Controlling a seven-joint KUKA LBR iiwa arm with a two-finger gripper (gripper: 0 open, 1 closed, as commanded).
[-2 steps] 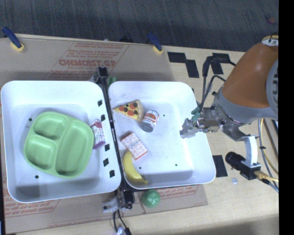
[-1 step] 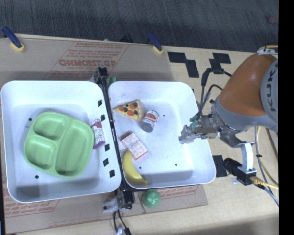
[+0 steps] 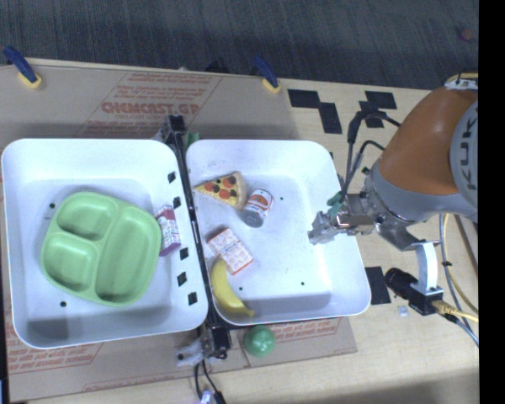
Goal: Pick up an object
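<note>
My gripper (image 3: 321,229) hangs over the right edge of the right bin (image 3: 320,162), and nothing shows between its fingers. In that bin lie a pizza slice (image 3: 221,189), a small can (image 3: 256,207), a red-and-white packet (image 3: 230,250) and a banana (image 3: 225,291). All of them lie to the left of the gripper, well apart from it. The can is the closest. The left bin (image 3: 34,167) holds a green divided plate (image 3: 99,247) and a small purple-and-white packet (image 3: 167,229) by its right wall.
A green ball (image 3: 258,340) sits on the cardboard just below the right bin's front rim. Blue clamps (image 3: 23,67) hold the cardboard at the back. The arm's orange band and cables (image 3: 429,141) fill the right side.
</note>
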